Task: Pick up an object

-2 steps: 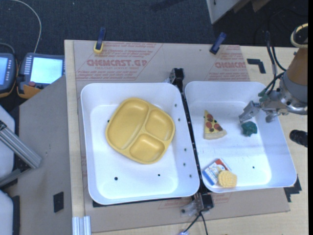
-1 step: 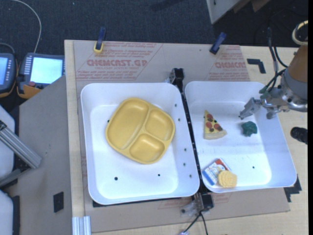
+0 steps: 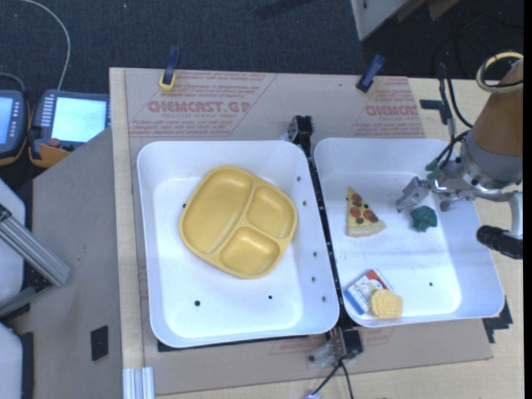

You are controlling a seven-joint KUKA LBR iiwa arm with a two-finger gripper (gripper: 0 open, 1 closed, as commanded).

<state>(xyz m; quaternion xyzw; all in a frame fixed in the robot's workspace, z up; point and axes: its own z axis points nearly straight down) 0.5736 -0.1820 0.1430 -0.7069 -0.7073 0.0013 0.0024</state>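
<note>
1. Camera view, layout: two shallow white bins sit side by side on the tabletop (image 3: 125, 223), the left bin (image 3: 158, 248) and the right bin (image 3: 474, 298) touching along a dark centre seam.
2. Left bin: a yellow divided plate (image 3: 238, 221) lies near the middle, turned at a slant, with three compartments showing.
3. Right bin, upper part: a toy pizza slice (image 3: 362, 214) lies toward 9 o'clock of the bin's centre, its tip pointing to 12 o'clock. A small green object (image 3: 424, 218) sits at about 3 o'clock of the slice, well apart from it.
4. Right bin, lower part: a small red, white and blue packet (image 3: 364, 288) lies at the 7 o'clock corner, with a round yellow cracker-like toy (image 3: 386, 305) touching its 5 o'clock side.
5. Arm: it enters from 3 o'clock, orange band uppermost. The hand (image 3: 428, 191) hangs just above the green object, at its 12 o'clock; its fingers look spread apart with nothing between them.
</note>
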